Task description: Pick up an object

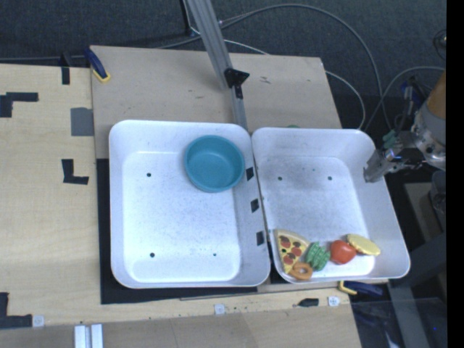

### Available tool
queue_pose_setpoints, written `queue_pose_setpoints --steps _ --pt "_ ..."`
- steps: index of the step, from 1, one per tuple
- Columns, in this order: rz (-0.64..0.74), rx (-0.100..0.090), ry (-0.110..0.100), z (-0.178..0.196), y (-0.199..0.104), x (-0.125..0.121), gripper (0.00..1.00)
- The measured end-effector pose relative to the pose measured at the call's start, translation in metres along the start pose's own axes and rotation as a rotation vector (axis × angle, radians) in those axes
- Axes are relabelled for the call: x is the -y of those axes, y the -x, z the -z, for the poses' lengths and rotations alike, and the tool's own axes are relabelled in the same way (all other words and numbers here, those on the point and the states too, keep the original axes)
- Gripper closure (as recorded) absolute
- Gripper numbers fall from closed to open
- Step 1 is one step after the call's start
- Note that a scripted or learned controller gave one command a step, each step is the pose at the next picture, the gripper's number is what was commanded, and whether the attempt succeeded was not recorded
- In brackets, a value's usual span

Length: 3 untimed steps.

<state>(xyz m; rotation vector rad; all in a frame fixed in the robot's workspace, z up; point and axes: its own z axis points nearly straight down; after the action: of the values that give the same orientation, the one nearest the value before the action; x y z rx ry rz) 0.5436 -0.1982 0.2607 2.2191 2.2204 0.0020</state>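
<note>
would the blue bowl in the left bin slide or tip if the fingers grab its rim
The blue bowl looks like smooth, rigid plastic, so it would probably keep its shape. It sits upright on a wide base, so tipping seems unlikely. On the left bin and its slick white floor, a nudge may well slide it.

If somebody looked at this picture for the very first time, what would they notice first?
Probably the big blue bowl, sitting near the top right corner of the left bin. Next, the colourful toy food bunched along the bottom edge of the right bin: a pizza slice, something green, a red tomato and a yellow piece. The gripper hangs at that bin's right rim.
</note>
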Motion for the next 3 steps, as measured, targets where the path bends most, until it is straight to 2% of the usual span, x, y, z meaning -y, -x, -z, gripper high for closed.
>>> queue_pose_setpoints --steps 2,3 --pt "0.003 -0.002 -0.004 -0.001 -0.094 -0.030 1.00" --pt "0.003 -0.001 -0.003 -0.005 -0.136 -0.036 1.00"
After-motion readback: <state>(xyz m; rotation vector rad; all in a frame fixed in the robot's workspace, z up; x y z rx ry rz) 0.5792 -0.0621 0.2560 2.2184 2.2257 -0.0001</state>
